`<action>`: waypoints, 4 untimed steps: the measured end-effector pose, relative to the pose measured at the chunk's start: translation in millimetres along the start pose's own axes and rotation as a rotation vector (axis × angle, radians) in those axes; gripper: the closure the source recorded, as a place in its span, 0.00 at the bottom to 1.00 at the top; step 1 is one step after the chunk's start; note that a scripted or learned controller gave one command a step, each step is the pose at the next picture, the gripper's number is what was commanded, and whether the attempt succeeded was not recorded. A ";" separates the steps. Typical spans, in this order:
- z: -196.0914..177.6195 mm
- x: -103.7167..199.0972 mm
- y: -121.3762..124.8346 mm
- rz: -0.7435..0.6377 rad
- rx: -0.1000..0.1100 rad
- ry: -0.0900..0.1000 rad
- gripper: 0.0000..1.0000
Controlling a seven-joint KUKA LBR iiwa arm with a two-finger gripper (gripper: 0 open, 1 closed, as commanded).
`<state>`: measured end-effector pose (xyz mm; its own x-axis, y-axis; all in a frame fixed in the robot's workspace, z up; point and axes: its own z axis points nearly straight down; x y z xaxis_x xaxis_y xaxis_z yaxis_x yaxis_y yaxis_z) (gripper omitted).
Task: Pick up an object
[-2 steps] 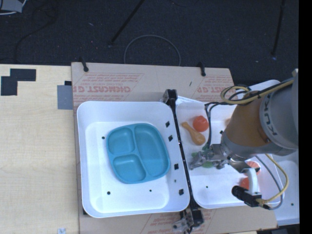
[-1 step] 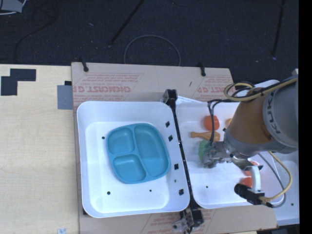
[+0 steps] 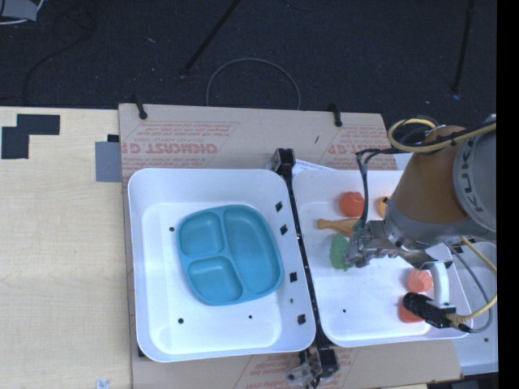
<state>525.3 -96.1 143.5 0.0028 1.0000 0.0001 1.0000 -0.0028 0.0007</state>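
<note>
Gripper hangs low over green toy at bin's 9 o'clock, positioned for grasping; finger state cannot be determined.

You are looking at a robotics lab bench, not a home: two shallow white bins sit on a cardboard sheet clamped to a pale wooden benchtop. Along the top of the frame, loose black cables trail over dark carpet, and the grey industrial arm enters at the right.
</note>
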 end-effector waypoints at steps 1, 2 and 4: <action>-58.1 5.2 -4.9 -0.003 -0.002 0.000 1.00; -100.2 5.2 -4.1 -0.003 -0.001 0.000 1.00; -93.4 119.7 -5.1 -0.007 0.006 0.002 1.00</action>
<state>520.5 23.6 236.9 -0.0043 1.0000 0.0023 1.0000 0.0043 -0.0057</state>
